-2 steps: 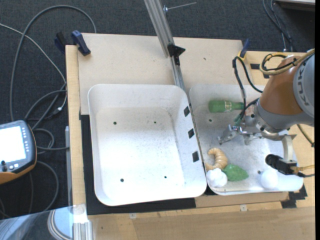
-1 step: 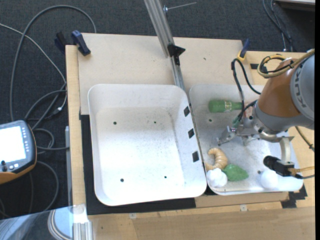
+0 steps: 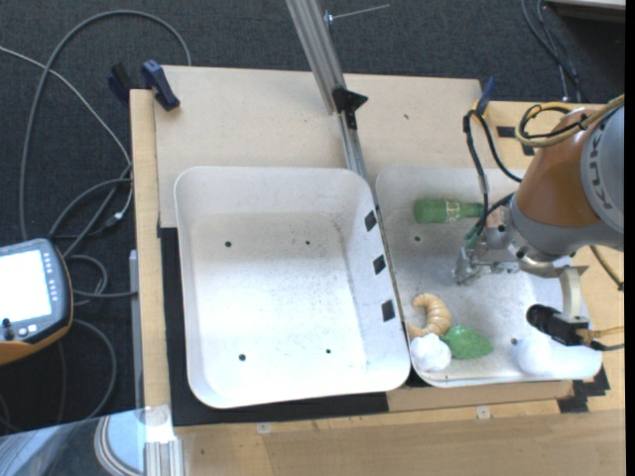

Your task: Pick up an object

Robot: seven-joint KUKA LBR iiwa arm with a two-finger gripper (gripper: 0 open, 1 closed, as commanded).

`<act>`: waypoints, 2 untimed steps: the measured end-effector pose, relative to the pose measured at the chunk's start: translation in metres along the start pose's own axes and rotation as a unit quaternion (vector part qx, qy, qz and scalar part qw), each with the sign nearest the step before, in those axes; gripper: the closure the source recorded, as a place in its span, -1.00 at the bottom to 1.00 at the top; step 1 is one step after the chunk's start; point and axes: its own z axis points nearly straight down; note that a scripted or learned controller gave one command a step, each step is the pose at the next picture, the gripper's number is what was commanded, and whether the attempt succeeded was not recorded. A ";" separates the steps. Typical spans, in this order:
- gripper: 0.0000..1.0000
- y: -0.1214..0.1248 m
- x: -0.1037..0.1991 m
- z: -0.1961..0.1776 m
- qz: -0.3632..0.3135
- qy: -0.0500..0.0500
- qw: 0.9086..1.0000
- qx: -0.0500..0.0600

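The right bin holds a green bottle lying near its far wall, a tan curled piece, a white ball-like lump and a green lump near its front edge. My gripper hangs over the middle of this bin, just below the bottle's neck end, well apart from the front objects. Nothing shows between its fingers.
The left bin sits beside the right one, sharing a divider wall with black marks. A metal pole slants across the back of the bench. Blue clamps sit at the bench corners.
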 end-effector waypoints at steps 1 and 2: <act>1.00 0.007 0.001 -0.045 -0.001 -0.002 1.000 -0.003; 1.00 0.009 0.001 -0.099 -0.001 -0.002 1.000 -0.004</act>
